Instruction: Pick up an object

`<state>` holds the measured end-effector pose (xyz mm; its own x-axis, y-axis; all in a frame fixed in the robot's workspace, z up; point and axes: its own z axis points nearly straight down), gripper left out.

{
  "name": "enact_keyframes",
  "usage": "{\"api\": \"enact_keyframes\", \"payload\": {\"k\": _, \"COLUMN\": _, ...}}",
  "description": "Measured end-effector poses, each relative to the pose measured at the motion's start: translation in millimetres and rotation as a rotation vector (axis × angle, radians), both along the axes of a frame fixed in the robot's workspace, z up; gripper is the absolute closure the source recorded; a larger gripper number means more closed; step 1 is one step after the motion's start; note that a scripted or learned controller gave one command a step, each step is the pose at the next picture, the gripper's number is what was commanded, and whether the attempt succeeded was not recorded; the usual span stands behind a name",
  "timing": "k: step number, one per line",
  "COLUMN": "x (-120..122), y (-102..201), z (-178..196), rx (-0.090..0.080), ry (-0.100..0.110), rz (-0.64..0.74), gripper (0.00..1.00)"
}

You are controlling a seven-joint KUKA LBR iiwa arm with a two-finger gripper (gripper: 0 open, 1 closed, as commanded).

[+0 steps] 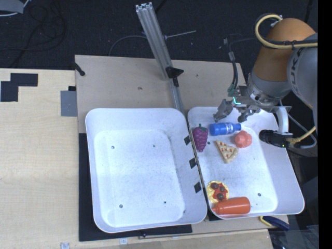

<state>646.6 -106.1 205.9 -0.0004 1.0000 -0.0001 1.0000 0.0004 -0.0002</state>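
Note:
The right bin (275,185) holds several toys. A blue bottle (224,128) lies on its side near the bin's far edge, with a purple grape bunch (200,137) to its left against the dividing wall. A red tomato (243,139) and a pizza slice (226,151) lie just in front of the bottle. Near the front sit a yellow piece with dark berries (217,190) and a red-orange sausage (232,206). My gripper (234,111) hangs open just above and behind the blue bottle, its fingers spread apart, with nothing between them.
The left bin (104,123) stands beside the right one, joined by black clips (192,162). A metal rail (158,40) slants up from the bins' far edge. The arm's orange wrist (280,45) looms over the right bin's far right corner.

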Motion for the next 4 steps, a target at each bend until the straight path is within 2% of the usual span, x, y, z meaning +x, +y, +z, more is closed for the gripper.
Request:
{"api": "enact_keyframes", "payload": {"k": 1, "x": 0, "y": 0, "z": 0, "rx": 0.0, "ry": 0.0, "rz": 0.0, "gripper": 0.0}}
{"api": "enact_keyframes", "payload": {"k": 2, "x": 4, "y": 2, "z": -62, "rx": 0.001, "ry": 0.005, "rz": 0.001, "gripper": 0.0}}
{"api": "enact_keyframes", "payload": {"k": 3, "x": 6, "y": -1, "z": -88, "rx": -0.003, "ry": -0.007, "rz": -0.002, "gripper": 0.0}}
{"api": "enact_keyframes", "payload": {"k": 4, "x": 5, "y": -1, "z": -79, "rx": -0.002, "ry": -0.004, "rz": -0.004, "gripper": 1.0}}
